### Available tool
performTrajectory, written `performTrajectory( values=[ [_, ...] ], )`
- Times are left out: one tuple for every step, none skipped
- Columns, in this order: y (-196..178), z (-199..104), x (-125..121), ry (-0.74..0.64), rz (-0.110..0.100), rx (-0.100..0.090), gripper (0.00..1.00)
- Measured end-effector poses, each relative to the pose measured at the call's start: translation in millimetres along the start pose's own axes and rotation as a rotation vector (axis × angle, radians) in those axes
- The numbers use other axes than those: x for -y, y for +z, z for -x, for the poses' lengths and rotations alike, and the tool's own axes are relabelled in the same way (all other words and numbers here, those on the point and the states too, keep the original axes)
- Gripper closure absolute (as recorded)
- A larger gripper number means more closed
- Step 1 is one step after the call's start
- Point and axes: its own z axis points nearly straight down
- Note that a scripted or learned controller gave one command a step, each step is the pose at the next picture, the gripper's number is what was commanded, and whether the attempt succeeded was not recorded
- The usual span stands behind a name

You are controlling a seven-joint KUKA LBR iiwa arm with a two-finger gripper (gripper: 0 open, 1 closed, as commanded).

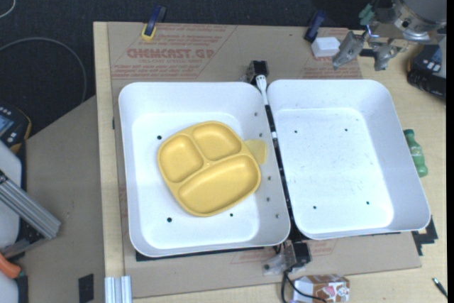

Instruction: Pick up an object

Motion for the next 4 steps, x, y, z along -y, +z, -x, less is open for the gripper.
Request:
performTrajectory(
  values=[
    [-126,-4,25,-0.001,0.016,0.004,0.00],
    [-261,-54,75,-0.005,0.020,0.001,0.00],
    [-252,-150,120,-0.011,-0.001,-0.003,0.00],
    [-251,-209,157,-0.007,-0.002,-0.002,0.00]
  ],
)
